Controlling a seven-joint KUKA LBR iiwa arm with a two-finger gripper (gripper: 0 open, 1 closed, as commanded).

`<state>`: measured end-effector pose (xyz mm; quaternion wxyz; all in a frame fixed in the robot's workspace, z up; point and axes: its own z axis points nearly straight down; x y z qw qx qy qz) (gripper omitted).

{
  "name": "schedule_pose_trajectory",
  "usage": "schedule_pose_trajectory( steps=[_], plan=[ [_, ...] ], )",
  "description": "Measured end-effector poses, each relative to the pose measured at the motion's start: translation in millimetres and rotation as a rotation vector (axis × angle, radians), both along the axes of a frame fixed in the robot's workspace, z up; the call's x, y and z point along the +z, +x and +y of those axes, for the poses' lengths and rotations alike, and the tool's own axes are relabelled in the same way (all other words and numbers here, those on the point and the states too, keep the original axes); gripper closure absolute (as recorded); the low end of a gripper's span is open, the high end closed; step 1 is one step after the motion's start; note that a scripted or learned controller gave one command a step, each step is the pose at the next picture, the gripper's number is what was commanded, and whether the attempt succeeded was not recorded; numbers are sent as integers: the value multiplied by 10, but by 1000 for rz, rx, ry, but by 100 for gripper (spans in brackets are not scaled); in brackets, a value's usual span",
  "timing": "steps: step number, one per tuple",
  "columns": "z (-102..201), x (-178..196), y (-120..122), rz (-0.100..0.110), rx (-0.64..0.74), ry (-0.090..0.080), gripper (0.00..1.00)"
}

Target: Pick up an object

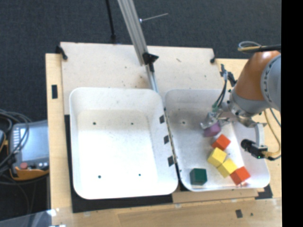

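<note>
In the right bin (189, 103), my gripper (209, 123) reaches in from the right, and its tip sits right at a small purple object (212, 130). The purple object lies partly under the gripper's tip, touching or nearly touching it. Just below it are an orange cube (222, 142), two yellow cubes (217, 156) (228, 166) and a second orange cube (241, 175), running in a diagonal row toward the bin's near right corner. A dark green cube (199, 176) rests near the bin's front edge.
The left bin (118, 141) lies beside the right one, sharing a divider edge (168, 136). A slanted aluminium post (135, 27) rises behind the bins. The arm's orange band (253, 77) overhangs the right bin's far right side, with cables (258, 148) beside it.
</note>
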<state>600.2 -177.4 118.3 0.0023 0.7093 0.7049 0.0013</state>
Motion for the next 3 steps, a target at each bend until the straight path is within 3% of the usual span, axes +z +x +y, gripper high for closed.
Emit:
schedule_pose_trajectory(
  steps=[2,3],
  plan=[
    [-52,1184,-9,-2,10,-1,100],
    [-62,1189,-4,3,10,0,100]
  ],
)
